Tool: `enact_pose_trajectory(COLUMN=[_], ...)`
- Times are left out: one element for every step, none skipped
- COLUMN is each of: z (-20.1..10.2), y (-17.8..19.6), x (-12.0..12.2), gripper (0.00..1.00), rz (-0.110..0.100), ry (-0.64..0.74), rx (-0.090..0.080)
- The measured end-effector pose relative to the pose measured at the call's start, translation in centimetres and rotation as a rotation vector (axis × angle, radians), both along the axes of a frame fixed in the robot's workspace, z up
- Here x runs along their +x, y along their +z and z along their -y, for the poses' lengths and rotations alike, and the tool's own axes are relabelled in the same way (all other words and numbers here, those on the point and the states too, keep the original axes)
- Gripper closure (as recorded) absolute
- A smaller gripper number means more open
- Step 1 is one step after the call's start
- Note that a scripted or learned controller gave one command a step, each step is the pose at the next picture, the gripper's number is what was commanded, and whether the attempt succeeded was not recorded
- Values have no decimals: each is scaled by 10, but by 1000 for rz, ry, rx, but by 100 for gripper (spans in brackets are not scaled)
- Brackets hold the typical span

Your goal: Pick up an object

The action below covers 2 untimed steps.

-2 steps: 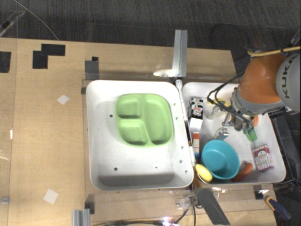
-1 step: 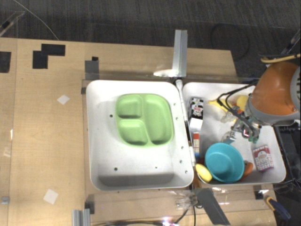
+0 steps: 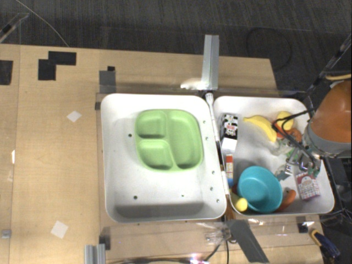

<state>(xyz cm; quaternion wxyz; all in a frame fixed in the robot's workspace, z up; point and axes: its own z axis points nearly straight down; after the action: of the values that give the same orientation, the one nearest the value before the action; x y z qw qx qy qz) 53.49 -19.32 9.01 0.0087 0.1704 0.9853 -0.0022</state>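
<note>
My gripper (image 3: pixel 292 159) hangs low over the right side of the right bin (image 3: pixel 250 106), below the arm's orange band (image 3: pixel 334 117). Just under and to the right of it lies a red and white packet (image 3: pixel 308 187). A blue bowl (image 3: pixel 259 188) sits to its left at the bin's front. A yellow banana (image 3: pixel 262 127) lies at the back of the bin, up and left of the gripper. The view does not let me see anything held in the gripper.
The left bin (image 3: pixel 118 164) holds a green divided plate (image 3: pixel 167 138). In the right bin a black and white box (image 3: pixel 229 126) lies along the left wall, a small yellow ball (image 3: pixel 240 204) and an orange piece (image 3: pixel 289 197) flank the bowl.
</note>
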Motion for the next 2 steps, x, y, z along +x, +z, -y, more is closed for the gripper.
enact_pose_trajectory(z=[-43,-11], y=[-1,-2], x=[65,94], gripper=[0,0], rz=[-2,-9], ry=[178,110], rx=[3,5])
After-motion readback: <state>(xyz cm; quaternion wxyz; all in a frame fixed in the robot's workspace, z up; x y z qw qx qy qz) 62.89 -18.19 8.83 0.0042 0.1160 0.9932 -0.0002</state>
